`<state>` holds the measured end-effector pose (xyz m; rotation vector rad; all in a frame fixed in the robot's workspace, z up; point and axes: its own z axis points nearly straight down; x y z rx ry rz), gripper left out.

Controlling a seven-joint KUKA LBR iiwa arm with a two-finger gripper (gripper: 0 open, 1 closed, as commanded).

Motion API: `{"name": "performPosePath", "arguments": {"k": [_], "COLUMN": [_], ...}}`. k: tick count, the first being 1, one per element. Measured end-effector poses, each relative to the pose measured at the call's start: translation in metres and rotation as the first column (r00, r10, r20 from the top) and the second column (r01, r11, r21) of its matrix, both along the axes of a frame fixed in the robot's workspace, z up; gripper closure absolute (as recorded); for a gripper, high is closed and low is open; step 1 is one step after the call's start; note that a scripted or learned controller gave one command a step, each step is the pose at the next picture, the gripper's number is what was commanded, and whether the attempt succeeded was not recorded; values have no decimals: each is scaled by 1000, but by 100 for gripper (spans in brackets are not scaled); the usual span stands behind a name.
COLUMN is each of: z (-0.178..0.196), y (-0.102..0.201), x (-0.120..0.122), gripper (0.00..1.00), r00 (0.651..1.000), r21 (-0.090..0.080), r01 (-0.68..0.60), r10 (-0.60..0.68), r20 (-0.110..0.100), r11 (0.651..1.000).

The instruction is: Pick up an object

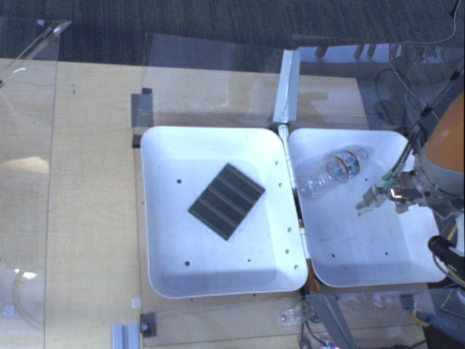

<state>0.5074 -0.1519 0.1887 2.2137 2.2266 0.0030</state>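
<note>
— Hand (370, 201) first: we find it low over the right bin (378, 264), reaching in from the right, its tips near the bin's middle. Can we tell how the fingers stand?

— We cannot; they blur into one pale shape at this slant, and we see nothing between them, so we judge that nothing is held yet.

— Then what lies nearest?

— Just up and to the left of the hand we have a clear plastic bottle (330, 171), lying on its side, tilted, its far end towards the bin's upper wall. It looks apart from the hand, though near.

— And further out?

— In the left bin (163, 195) we have a dark ribbed pad (227, 201), lying flat and turned like a diamond, well apart from the hand.

— So how do we do this well?

— We judge the bottle the likelier target. We would straddle its body across the narrow width, not along its length, and come down squarely, since a clear round bottle may roll or slip aside when nudged.

— Any writing to read?

— We see a dark band of label near the bottle's middle, but it is too small to read. The pad bears no marking that we can make out.
</note>
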Motion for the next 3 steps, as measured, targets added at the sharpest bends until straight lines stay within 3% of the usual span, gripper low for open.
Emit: {"name": "performPosePath", "arguments": {"k": [1, 2, 3], "z": [-70, -100, -101], "y": [-26, -12, -13], "x": [101, 145, 143], "gripper": [0, 0, 0], "r00": [970, 988, 998], "r21": [0, -20, -17], "r01": [243, 138, 9], "r10": [-243, -139, -10], "r20": [0, -65, -55], "r11": [970, 990, 1000]}}
